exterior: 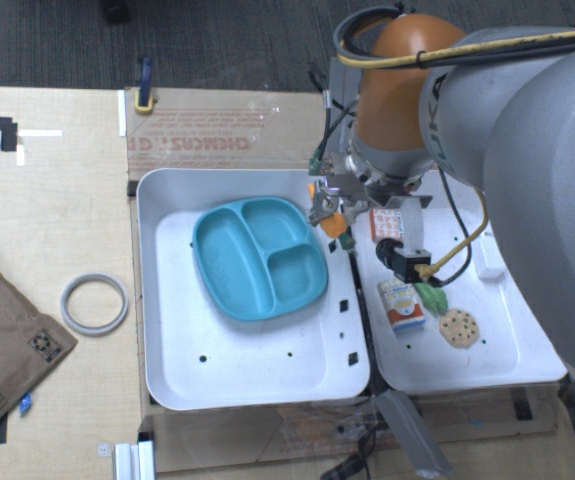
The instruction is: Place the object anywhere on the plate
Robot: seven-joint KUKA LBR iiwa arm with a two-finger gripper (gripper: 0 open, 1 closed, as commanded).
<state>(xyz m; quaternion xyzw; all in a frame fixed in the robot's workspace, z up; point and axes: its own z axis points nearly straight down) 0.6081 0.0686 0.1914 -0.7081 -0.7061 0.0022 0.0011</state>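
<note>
Orange object [335, 224] pinched in hand [327, 211] at plate [257, 260] rim (cardboard [222, 138] txt mirrored, unreadable).

Bright, even overhead light with soft shadows, mild glare on the white bins [167, 298] and the grey arm [527, 168], whose large near surface looks slightly soft; elsewhere focus is fairly sharp.

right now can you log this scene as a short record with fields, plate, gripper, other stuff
plate: blue three-compartment plate, left bin, nothing on it
gripper: gripper over the plate's upper right rim, a small orange object at its tip
right bin: small carton, green item, cookie
bench, left: tape ring
</note>
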